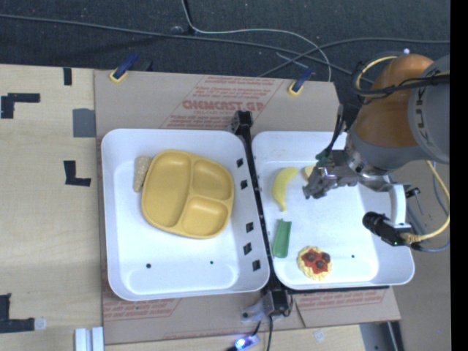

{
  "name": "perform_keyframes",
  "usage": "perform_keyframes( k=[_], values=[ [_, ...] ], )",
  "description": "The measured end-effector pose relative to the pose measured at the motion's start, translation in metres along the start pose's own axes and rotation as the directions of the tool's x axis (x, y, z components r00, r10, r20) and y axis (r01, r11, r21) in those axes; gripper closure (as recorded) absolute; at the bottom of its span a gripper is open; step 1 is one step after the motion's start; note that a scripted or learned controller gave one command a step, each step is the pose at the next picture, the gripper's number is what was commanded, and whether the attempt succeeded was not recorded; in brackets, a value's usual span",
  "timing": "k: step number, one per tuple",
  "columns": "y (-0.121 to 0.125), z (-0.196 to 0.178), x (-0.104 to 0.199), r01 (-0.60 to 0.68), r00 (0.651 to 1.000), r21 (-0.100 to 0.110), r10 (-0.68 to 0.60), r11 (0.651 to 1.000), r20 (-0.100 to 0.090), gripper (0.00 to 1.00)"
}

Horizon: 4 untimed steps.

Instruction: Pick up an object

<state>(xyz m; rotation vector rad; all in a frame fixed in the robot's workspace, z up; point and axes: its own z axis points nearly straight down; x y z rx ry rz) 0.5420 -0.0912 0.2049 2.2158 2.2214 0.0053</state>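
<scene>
In the right bin [365, 269] lie a yellow banana [284, 185], a green oblong piece [281, 238] and a small yellow pizza slice with red topping [314, 262]. My gripper [316, 183] hangs low over the bin's upper middle, just right of the banana's top end. Whether it touches the banana is unclear. The grey arm with its orange band [387, 108] comes in from the right.
The left bin [124, 269] holds a yellow divided plate [186, 194] with a tan slice of bread [140, 172] partly under its left edge. A black clip strip [252, 210] runs between the bins. Cables cross the dark floor behind the bench.
</scene>
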Motion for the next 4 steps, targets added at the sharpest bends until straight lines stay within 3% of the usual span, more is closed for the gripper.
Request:
perform_keyframes(
  k=[1, 4],
  values=[
    [0.001, -0.03, 0.0, -0.001, 1.0, 0.003, 0.001, 1.0, 0.0, 1.0],
    [0.019, -0.045, 0.159, 0.004, 1.0, 0.007, -0.004, 1.0, -0.002, 1.0]
  ],
)
